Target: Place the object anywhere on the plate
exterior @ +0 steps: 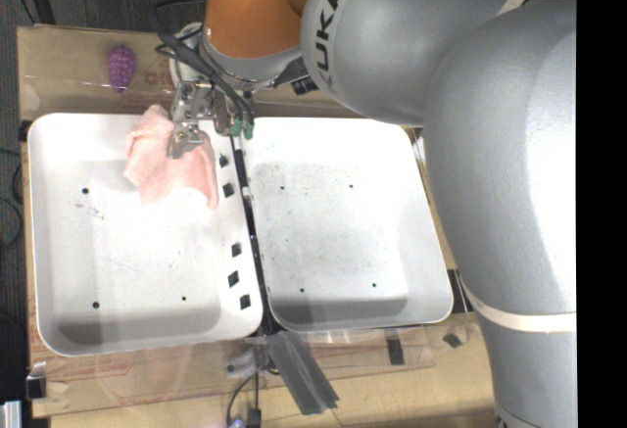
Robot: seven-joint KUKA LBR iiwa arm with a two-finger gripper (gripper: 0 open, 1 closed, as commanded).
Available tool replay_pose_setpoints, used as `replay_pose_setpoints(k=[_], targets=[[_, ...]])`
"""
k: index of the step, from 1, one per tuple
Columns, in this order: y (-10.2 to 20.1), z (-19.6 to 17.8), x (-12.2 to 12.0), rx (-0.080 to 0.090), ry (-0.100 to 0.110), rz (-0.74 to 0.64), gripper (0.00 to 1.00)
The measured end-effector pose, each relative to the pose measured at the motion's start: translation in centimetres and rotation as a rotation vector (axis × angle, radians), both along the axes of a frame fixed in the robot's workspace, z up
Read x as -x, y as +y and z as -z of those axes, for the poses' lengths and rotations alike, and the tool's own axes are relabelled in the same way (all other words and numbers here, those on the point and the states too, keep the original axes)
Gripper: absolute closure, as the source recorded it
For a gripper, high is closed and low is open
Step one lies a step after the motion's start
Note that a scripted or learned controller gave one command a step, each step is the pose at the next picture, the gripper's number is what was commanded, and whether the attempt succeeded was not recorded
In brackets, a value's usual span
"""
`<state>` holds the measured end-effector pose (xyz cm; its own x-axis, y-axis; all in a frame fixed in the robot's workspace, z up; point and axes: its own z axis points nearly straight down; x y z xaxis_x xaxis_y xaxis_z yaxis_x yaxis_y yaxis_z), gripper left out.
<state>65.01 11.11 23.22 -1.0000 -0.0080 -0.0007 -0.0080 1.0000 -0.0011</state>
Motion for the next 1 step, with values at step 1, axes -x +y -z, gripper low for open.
replay_pose_setpoints(k=[1], targets=[[-0.01,-0.05,-0.02,0.0,-0.001,0.001,0.0]])
